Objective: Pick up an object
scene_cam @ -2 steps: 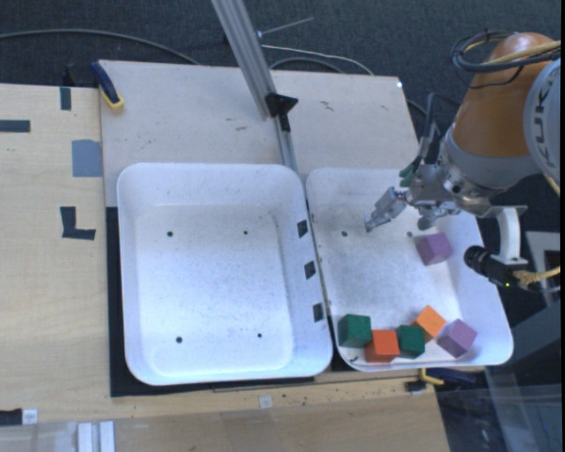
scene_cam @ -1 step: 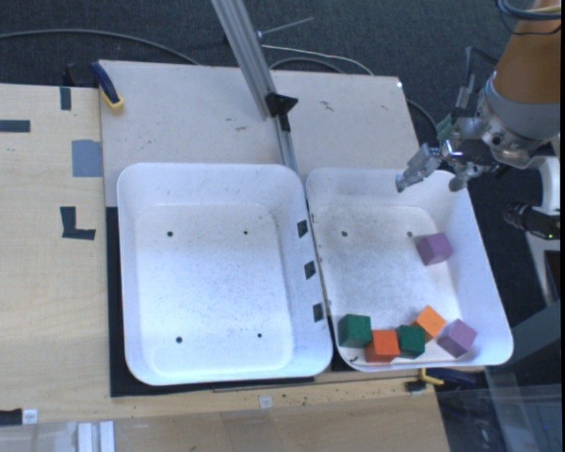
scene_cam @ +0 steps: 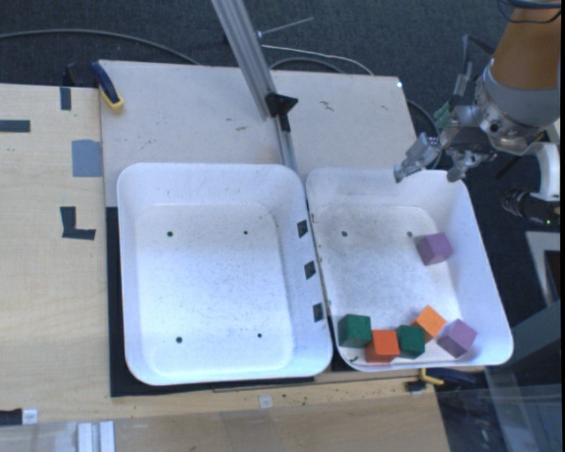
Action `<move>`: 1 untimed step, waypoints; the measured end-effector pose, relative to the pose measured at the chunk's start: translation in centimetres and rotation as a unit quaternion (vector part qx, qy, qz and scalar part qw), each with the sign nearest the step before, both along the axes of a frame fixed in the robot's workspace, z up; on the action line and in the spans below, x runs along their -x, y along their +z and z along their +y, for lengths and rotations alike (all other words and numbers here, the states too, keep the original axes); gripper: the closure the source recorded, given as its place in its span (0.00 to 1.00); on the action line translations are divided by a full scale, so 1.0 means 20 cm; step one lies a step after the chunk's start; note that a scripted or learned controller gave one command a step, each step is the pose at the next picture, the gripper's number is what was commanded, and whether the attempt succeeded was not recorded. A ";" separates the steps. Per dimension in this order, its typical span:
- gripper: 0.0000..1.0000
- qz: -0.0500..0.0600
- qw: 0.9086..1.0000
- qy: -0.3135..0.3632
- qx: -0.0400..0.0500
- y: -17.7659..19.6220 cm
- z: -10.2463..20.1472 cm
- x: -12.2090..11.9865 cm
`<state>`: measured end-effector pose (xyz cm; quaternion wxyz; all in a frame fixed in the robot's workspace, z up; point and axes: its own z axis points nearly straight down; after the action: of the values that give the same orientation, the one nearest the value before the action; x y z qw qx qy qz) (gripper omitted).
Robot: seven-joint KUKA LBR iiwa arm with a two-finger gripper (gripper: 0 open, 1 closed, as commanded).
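The right bin holds several small cubes. A purple cube lies alone near its right wall. Along the front wall sit a green cube, a red-orange cube, a second green cube, an orange cube and another purple cube. My gripper hovers over the bin's back right corner, well above and behind the lone purple cube. Its fingers stand apart, open, with nothing between them.
The left bin sits beside the right one. A slanted metal rail crosses the bench at the back, ending near the bins' shared edge. Cables lie on the dark floor behind. A yellow-blue clamp sits at the bench's back left corner.
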<state>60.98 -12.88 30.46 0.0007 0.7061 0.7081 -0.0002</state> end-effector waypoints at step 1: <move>0.00 -0.003 1.000 0.000 0.000 0.29 -0.01 0.00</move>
<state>60.95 -13.08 36.34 0.0026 0.7062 0.7080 0.0015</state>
